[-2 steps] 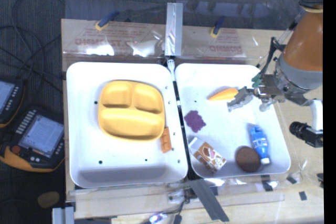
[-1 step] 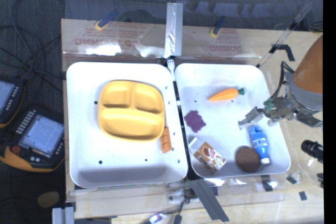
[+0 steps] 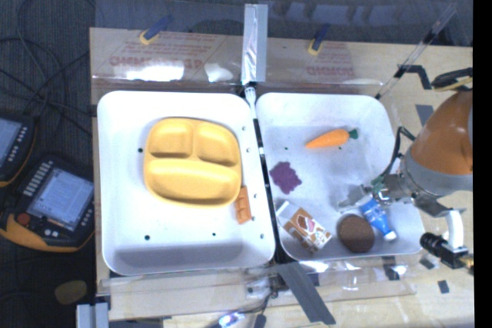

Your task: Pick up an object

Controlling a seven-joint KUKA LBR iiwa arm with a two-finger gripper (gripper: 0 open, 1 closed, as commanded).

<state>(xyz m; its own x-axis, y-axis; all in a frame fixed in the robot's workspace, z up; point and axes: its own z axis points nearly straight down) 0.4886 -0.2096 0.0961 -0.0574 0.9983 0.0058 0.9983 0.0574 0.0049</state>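
In the right bin [image 3: 369, 113] lie an orange carrot [image 3: 329, 139] at the back, a purple grape bunch [image 3: 286, 177] in the middle left, a brown and white packet [image 3: 307, 230] at the front, a brown round object [image 3: 356, 233] beside it, and a small blue bottle [image 3: 379, 218] to its right. My gripper [image 3: 367, 194] reaches in from the right, low over the bin's right side, just above the blue bottle and the brown object. The bottle lies close under the gripper; whether they touch is unclear.
The left bin [image 3: 123, 242] holds a yellow compartment plate [image 3: 191, 160] and a small orange piece [image 3: 243, 205] against its right wall. The arm's orange band [image 3: 450, 136] hangs over the right bin's right rim. Cables and handsets lie left of the bench.
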